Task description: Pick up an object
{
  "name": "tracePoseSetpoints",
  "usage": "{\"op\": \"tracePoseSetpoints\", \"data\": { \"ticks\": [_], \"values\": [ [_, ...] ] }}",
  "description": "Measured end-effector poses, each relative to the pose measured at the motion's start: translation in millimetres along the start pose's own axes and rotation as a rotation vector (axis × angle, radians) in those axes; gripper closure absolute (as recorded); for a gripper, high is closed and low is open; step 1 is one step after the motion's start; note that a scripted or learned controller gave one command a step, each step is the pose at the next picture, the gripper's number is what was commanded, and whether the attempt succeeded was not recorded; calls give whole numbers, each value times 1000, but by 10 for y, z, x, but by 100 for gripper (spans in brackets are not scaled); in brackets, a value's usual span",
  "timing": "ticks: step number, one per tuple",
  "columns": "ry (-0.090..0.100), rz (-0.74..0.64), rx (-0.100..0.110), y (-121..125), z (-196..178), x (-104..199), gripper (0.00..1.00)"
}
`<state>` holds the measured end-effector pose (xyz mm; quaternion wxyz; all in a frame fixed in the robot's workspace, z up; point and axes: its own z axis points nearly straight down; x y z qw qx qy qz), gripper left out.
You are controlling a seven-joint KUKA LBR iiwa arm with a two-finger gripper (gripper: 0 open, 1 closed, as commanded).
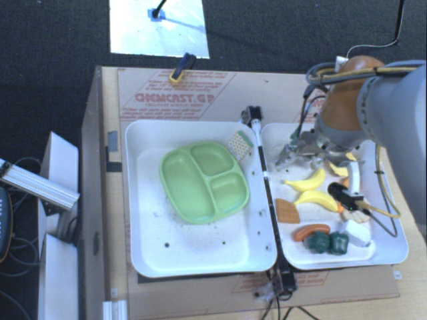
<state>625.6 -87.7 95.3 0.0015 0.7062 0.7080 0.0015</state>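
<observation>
The right bin (393,245) holds toy food. A yellow banana (308,182) lies near its middle, with a second banana (320,201) just below it. An orange-brown cracker (287,211) sits by the divider, and a red sausage (311,232) lies below it. Two dark green pieces (318,243) (339,243) rest next to a white block (357,233). My gripper (292,155) hangs low over the bin's upper left part, just above the upper banana, with nothing seen in it. A yellow piece (339,171) is partly hidden under the wrist.
The left bin (153,245) carries a pale green divided plate (203,181), with a small patterned square (239,145) at its upper right corner. A black-and-white clamp (253,117) tops the divider between the bins. The arm covers the right bin's top right.
</observation>
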Motion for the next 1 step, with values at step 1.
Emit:
{"op": "tracePoseSetpoints", "data": {
  "ticks": [1],
  "values": [
    [-1,2,2,175,105,-457,0]
  ]
}}
